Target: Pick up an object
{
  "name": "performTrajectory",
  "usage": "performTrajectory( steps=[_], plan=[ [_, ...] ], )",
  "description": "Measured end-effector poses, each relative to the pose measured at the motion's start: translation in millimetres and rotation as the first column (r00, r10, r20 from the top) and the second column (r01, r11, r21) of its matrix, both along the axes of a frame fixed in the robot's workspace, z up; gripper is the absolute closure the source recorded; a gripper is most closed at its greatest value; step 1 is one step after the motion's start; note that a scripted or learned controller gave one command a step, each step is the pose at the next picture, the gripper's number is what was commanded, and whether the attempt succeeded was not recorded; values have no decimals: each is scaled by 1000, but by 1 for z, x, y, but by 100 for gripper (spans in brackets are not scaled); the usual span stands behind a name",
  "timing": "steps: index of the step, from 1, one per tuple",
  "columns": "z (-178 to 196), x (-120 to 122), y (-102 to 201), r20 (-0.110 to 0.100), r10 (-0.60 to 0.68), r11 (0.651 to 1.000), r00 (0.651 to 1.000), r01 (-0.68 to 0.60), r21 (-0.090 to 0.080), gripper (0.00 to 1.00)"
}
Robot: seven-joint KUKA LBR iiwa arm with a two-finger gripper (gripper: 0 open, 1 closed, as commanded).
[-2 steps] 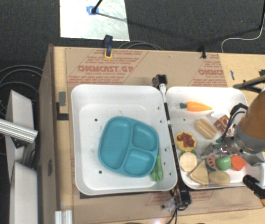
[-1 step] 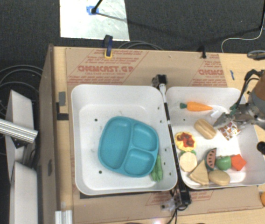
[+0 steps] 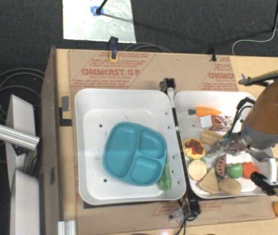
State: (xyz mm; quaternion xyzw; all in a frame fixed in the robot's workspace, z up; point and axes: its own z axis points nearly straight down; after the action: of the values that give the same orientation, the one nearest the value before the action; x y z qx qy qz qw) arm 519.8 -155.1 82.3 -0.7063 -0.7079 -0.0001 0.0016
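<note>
Two white bins sit side by side, and the pincer (image 3: 225, 148) hangs low over the right bin (image 3: 229, 100), in the middle of a heap of toy food. The grey arm (image 3: 268, 116) with its orange band covers much of it, so I cannot tell if the pincer is open or closed, or if it has hold of anything. Just above the pincer in the picture lies a brown roll (image 3: 210, 137), and farther up is an orange carrot (image 3: 207, 111). Beside the pincer, on the side away from the arm, is a red and yellow toy (image 3: 194, 147) that may be a pizza slice. Just below the pincer is a watermelon slice (image 3: 220, 164), with a green toy (image 3: 235, 170) and a red toy (image 3: 249, 169) next to it. Lower still are a pale round disc (image 3: 196, 169) and two bread pieces (image 3: 209, 184). Well apart from the pincer, the left bin (image 3: 87, 131) has a blue tray (image 3: 135, 152) with a green toy bean (image 3: 165, 177) touching its edge.
</note>
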Motion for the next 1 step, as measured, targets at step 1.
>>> performTrajectory(
  steps=[1],
  plan=[
    [3,67,3,9,5,1000,1000,-5,-4,0]
  ],
)
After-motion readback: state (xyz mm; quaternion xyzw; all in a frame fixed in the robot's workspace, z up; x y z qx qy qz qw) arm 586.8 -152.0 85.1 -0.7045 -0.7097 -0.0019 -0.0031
